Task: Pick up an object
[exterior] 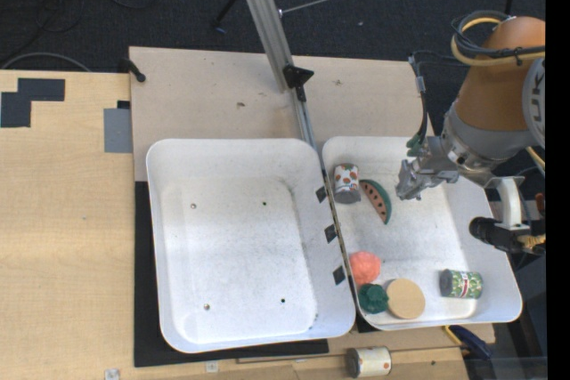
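In the right bin (419, 231) lie several small objects. A small can with a red-and-white label (346, 183) sits near the bin's upper left, and a watermelon slice (379, 200) lies just right of it. Along the front are an orange-pink ball (364, 266), a dark green lump (373, 298), a tan disc (406, 298) and a green can (460, 284) on its side. My gripper (411, 185) hangs over the upper middle of this bin, right of the watermelon slice, with nothing seen between its fingers.
The left bin (236, 240) stands beside the right one, with black clips along the shared rim. A slanted aluminium bar (267, 22) rises behind the bins. A small cylinder (368, 361) lies on the bench in front of the bins.
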You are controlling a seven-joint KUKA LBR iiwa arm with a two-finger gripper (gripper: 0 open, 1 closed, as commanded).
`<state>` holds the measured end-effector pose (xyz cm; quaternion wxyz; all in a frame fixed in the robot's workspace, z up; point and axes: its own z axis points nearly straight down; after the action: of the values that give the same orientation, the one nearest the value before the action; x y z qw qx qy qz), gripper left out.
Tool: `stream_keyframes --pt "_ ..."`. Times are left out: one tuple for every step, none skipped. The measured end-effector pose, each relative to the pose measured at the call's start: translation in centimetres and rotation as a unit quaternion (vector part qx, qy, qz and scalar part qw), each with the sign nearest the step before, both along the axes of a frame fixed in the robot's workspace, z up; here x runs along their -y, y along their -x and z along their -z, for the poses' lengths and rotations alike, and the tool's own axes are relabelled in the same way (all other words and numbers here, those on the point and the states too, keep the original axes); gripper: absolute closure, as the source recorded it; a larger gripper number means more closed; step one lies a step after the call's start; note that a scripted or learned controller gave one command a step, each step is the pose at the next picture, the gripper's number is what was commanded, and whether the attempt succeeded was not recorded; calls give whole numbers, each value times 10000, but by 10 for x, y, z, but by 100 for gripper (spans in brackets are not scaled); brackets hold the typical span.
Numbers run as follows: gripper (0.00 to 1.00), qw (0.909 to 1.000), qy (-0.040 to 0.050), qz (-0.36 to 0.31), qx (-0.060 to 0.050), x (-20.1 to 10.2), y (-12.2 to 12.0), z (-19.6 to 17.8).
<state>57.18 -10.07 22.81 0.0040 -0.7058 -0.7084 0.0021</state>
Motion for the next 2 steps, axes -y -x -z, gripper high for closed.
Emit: stream_keyframes --pt "100 10000 0 -9 -3 -60 15 1" --pt "100 10000 2 -11 -1 -119 22 -4"
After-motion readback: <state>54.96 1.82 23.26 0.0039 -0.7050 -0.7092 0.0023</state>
